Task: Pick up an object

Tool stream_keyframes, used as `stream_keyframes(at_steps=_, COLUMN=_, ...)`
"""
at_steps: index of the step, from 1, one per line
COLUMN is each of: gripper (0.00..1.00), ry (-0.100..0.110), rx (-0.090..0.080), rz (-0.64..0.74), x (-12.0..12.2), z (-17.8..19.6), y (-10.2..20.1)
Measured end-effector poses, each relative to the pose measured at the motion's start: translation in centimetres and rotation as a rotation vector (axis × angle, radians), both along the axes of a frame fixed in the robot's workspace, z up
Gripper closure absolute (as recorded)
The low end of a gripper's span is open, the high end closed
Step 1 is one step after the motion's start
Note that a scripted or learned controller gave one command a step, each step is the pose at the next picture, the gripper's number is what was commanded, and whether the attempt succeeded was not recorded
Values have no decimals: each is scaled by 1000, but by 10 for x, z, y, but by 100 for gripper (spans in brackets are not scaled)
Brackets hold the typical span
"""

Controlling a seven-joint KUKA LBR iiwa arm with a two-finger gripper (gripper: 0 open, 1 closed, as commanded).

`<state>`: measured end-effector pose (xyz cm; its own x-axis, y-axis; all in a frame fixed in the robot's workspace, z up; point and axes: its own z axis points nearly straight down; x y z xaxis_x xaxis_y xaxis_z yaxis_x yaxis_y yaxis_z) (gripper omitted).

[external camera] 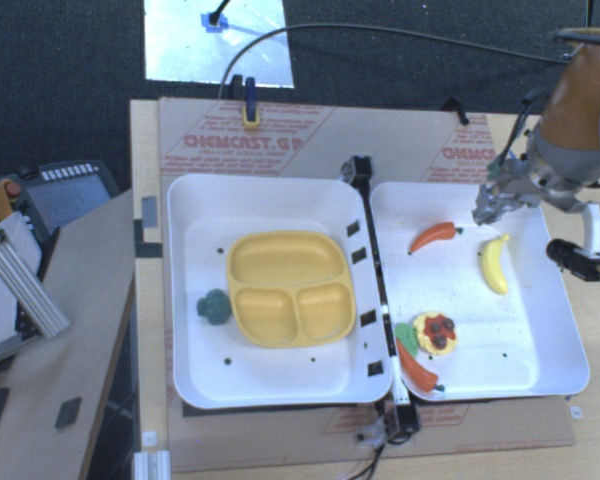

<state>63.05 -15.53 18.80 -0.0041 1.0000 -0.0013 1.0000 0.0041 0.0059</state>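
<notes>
My gripper (pixel 490 211) hangs over the far part of the right bin (pixel 540 368), just above and between a red-orange chili pepper (pixel 433 235) and a yellow banana (pixel 494 264). Its fingers point down and nothing shows between them. Near the front left corner of the right bin lie a small pizza slice (pixel 435 332) and a carrot with green top (pixel 414 361). The left bin (pixel 195 268) holds a yellow divided plate (pixel 285 288) and a green broccoli piece (pixel 215 307) beside the plate's left edge.
A black divider (pixel 372 268) with clips runs between the two bins. Cardboard (pixel 320 138) lies under both bins. A control pendant (pixel 65 198) sits on the side table at left. A cable arcs above the bench at the back.
</notes>
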Motion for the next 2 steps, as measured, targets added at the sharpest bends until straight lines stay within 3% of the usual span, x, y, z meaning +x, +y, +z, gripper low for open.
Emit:
stream_keyframes(at_steps=1, gripper=100, ry=-3, rx=-1, rz=2, x=5, z=65, y=0)
stream_keyframes(at_steps=2, gripper=100, ry=0, rx=0, rz=2, x=6, z=89, y=0)
